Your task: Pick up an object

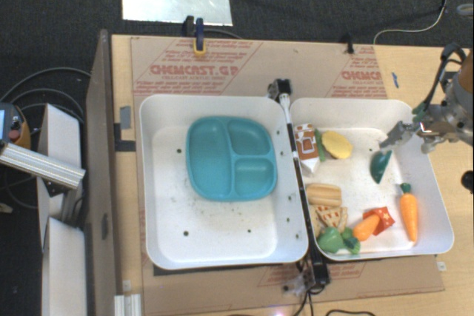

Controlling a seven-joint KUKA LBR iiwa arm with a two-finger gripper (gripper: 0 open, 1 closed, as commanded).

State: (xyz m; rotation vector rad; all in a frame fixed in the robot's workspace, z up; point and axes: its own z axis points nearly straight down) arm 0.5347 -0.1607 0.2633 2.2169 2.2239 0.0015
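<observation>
Above the right bin [437, 212], at its far right corner, the gripper [406, 131] hangs low over the rim, its grey fingers spread part way with nothing between them. Just below and to the left of it, on the bin floor, lies a small teal object [380, 166], a likely pick; nothing has been lifted yet.

The risks come from the crowding. The teal piece is small and tapering, so, as I judge it, the fingers could skid off its sloped sides or close on air. It also lies close to the bin's right wall, and a descent there might clip the rim. Further toward the near end of the bin, the orange carrot [409, 214] is smooth and conical, apt to roll, while the green vegetable [332, 240], the red-and-orange piece [372, 223] and the waffle-textured wafer [329, 217] are packed touching, so a grab could snag two at once. The yellow lemon [337, 144] looks rounded and glossy, beside a printed carton [306, 143]. In the left bin [163, 233] lies a shallow teal divided plate [231, 159], wide and flat, hard to pinch.
</observation>
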